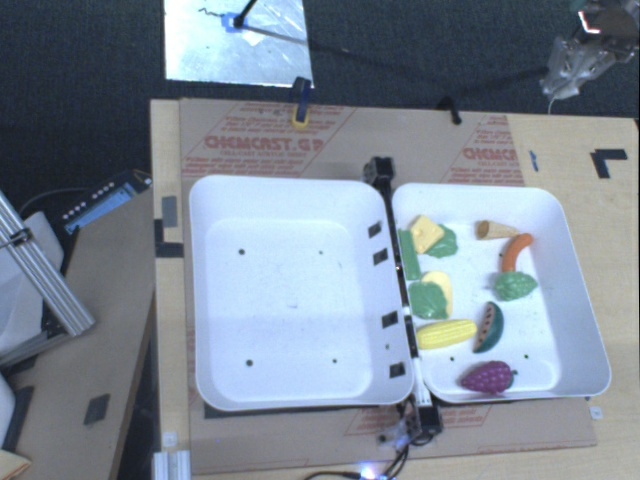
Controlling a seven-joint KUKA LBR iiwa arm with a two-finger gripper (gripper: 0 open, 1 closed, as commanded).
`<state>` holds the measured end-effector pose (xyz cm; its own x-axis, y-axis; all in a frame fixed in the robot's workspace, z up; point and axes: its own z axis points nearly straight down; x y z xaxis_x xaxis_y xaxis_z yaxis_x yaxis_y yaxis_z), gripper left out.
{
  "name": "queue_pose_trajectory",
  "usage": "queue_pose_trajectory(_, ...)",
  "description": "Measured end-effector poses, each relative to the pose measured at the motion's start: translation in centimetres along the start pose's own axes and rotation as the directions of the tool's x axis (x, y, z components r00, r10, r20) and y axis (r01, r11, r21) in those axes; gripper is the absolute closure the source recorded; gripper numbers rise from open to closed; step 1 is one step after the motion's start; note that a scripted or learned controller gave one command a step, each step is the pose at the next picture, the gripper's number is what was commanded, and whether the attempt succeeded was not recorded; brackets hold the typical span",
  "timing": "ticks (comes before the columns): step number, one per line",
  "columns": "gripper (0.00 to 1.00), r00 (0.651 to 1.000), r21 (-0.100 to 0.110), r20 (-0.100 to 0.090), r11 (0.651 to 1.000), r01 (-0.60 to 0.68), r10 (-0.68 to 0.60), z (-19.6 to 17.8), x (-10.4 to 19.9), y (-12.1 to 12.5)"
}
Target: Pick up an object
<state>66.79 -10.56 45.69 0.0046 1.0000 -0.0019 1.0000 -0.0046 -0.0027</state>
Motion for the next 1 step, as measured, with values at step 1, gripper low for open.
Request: queue_pose_trajectory(1, 1.00, 1.000, -0.007, -0.001, 1.000, 0.010, -0.010, -2.49, 3.15, 0.06)
